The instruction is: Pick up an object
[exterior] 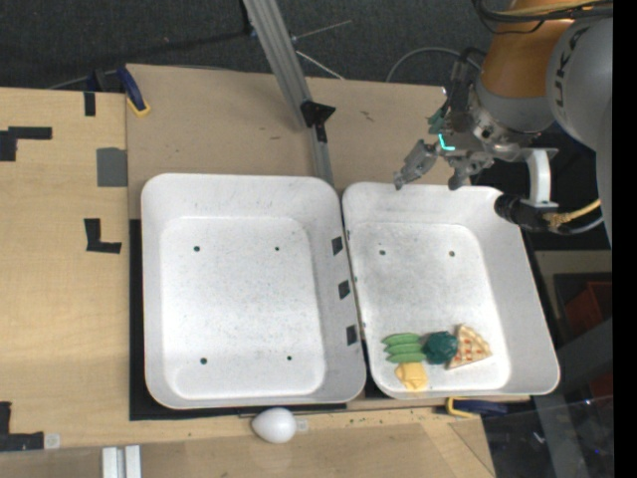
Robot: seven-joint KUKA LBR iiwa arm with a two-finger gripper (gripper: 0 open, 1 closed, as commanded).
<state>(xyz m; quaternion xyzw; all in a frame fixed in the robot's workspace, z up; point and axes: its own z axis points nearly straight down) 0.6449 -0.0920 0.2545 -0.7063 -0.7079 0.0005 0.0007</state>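
Starting on the left, we've got the left bin (pixel 239 192) sitting mid-frame, with a white egg-shaped thing (pixel 274 425) on the bench just below its bottom edge. Next over, the right bin (pixel 418 199) has a little cluster in its lower right corner: a green pea pod (pixel 402 345), a yellow piece (pixel 411 373) right under it, a dark green chunk (pixel 439 346) touching both, then a pizza slice toy (pixel 469 348). Up in the upper right we see the gripper (pixel 430 171) over the right bin's top rim, fingers spread apart, nothing between them, well apart from the toys.
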